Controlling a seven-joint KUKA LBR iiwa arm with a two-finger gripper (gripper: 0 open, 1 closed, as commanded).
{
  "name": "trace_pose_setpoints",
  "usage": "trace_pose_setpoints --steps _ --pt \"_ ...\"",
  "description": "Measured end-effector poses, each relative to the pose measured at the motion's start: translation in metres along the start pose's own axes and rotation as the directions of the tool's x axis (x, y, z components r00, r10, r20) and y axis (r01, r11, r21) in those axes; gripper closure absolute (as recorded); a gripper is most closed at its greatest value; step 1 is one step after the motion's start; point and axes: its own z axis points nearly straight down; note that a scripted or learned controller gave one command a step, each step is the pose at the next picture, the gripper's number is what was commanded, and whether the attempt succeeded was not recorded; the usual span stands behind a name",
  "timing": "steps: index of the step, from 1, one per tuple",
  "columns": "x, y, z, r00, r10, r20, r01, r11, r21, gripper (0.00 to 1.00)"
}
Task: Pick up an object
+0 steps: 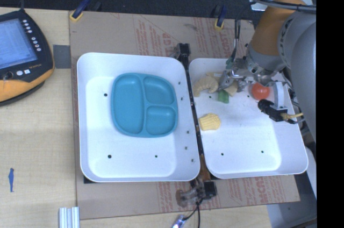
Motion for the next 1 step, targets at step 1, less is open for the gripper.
trace_pose_setpoints --steps 1 --pt "0.0638 -0.0142 -0.091 1.0 0.004 -0.001 -0.004 1.0 -0.013 1.0"
